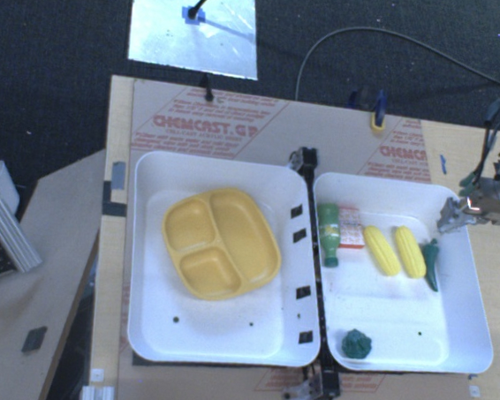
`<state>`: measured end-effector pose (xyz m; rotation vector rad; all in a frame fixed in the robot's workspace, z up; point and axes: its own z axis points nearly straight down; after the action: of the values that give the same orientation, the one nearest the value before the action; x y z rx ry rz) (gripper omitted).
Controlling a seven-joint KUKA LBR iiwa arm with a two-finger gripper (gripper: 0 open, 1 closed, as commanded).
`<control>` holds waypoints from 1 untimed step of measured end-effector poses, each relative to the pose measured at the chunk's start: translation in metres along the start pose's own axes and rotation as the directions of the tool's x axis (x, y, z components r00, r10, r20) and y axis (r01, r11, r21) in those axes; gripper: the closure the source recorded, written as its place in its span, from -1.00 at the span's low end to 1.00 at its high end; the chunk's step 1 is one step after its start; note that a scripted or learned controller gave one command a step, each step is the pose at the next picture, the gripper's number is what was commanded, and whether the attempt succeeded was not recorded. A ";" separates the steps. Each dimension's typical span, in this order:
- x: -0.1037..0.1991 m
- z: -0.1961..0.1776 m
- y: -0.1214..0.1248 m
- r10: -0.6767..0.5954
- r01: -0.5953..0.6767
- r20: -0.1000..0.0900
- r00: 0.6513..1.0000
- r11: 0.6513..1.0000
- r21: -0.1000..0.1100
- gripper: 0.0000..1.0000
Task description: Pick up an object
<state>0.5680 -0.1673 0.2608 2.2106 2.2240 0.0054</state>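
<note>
While the tool (455,213) hangs over the far right rim of the right bin (394,347), whether it is wide or narrow I cannot tell, and nothing shows in its grip. In that bin lie a green bottle (327,234) at the left by a small red-and-white packet (350,228), two yellow corn cobs (396,251) side by side, a dark green pepper (431,263) just right of them, and a green broccoli piece (357,344) near the front. The left bin (148,326) holds a yellow divided plate (220,243).
</note>
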 end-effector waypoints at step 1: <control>0.044 0.007 0.007 -0.003 0.003 -0.002 1.000 1.000 0.004 1.00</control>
<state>0.5743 -0.1236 0.2542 2.2102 2.2303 0.0033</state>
